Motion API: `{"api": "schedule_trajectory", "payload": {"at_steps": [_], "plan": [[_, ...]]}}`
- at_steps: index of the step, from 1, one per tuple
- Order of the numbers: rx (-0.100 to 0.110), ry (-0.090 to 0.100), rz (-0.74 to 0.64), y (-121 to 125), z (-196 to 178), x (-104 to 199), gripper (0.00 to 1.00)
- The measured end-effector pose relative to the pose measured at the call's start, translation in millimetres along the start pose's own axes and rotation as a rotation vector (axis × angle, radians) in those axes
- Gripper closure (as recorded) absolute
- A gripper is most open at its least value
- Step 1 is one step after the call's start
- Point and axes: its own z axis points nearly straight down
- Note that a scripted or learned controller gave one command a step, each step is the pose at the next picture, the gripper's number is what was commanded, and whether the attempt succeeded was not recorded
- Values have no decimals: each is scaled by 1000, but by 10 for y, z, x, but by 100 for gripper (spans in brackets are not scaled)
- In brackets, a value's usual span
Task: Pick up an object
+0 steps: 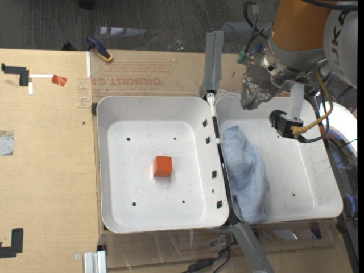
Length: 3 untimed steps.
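Observation:
An orange-red cube [162, 166] sits near the middle of the left bin [114, 152]. A light blue cloth [244, 172] lies crumpled along the left side of the right bin [307, 181], reaching to its front wall. My gripper [253, 100] hangs over the back left corner of the right bin, just behind the far end of the cloth and well apart from the cube. Nothing shows in it.
A grey divider bar [213, 67] runs between the two bins. The arm's cables and a black connector [281, 121] hang over the back of the right bin. Brown cardboard [148, 75] lies behind the left bin, and a wooden board [45, 152] to its left.

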Motion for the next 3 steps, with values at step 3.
{"api": "schedule_trajectory", "payload": {"at_steps": [3], "plan": [[-2,0,-136,-75,42,-30,100]]}}
